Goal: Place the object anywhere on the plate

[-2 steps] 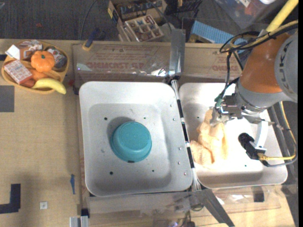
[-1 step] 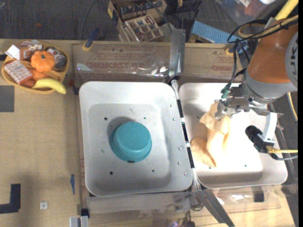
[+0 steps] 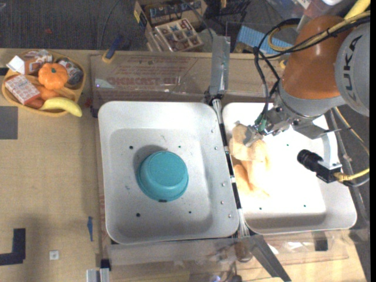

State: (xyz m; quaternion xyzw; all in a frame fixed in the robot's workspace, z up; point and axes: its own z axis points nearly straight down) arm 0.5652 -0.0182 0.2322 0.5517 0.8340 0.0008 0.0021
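A round teal plate [image 3: 163, 175] lies in the middle of the left white bin [image 3: 117, 128]. Against the left wall of the right bin [image 3: 305, 204] rests a pale yellow, lumpy soft object [image 3: 249, 163]. My gripper [image 3: 256, 131] reaches in from the upper right and sits right at the top end of that object, touching or just above it. The arm's grey and orange wrist hides the bin's far corner.
A metal divider [image 3: 226, 151] separates the two bins. On the wooden bench at the far left stands a basket of toy food [image 3: 41, 84] with a banana and an orange pumpkin. Boxes and clutter lie beyond the bench's back edge.
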